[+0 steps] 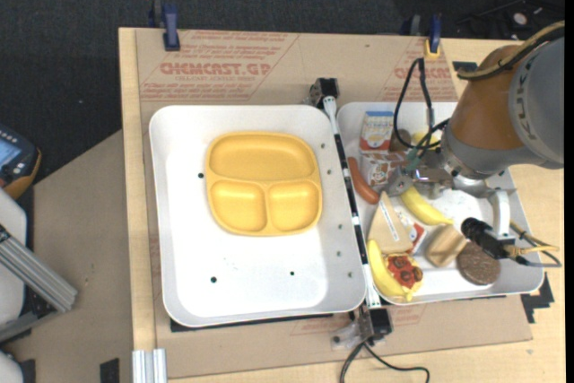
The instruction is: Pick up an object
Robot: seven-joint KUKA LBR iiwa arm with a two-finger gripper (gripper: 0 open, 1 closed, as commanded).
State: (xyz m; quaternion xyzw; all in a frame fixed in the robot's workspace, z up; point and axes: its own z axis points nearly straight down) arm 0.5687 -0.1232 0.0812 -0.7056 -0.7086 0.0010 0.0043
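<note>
Seen from above, the gripper (423, 173), too hidden among cables to tell its state, hovers low in the right bin (529, 282), directly over a banana (425, 209) whose long axis runs diagonally toward the bin's lower right, beside a sausage (362, 183).

Small food items are crowding the right white bin (531, 284); a yellow three-compartment plastic tray (264, 182) is occupying the left white bin's (179, 220) far half, leaving its near half passable.
</note>
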